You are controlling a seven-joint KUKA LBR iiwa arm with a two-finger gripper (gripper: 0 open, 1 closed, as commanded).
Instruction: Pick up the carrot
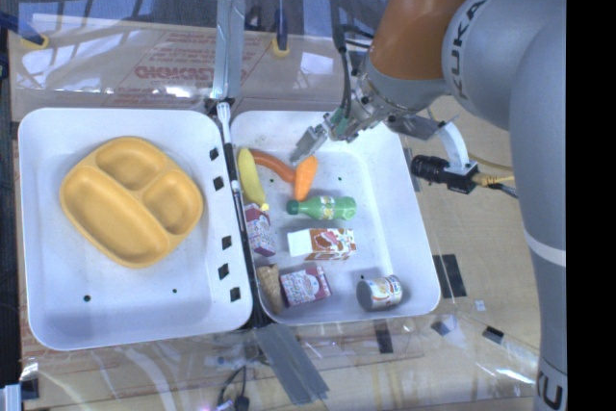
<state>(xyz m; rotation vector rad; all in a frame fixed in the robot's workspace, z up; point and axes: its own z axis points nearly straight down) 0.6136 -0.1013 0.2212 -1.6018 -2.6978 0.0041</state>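
Carrot [305, 176] lies tilted in right bin [416, 236], upper part, w/ a red-orange piece [273, 166] and banana [251, 176] just left, green bottle [322, 207] just below. Hand [308, 143] hovers just above carrot's top end, prob. lining up a grab; can't tell how wide it's set. Nothing held.

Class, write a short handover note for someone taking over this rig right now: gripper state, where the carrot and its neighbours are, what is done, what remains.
Gripper: above the far part of the right bin, just beside the carrot; nothing visibly between its fingers.
Carrot: lying in the right bin, next to the banana, with the green bottle just in front.
Done: the arm has reached the carrot's area.
Left: close on the carrot and lift it.
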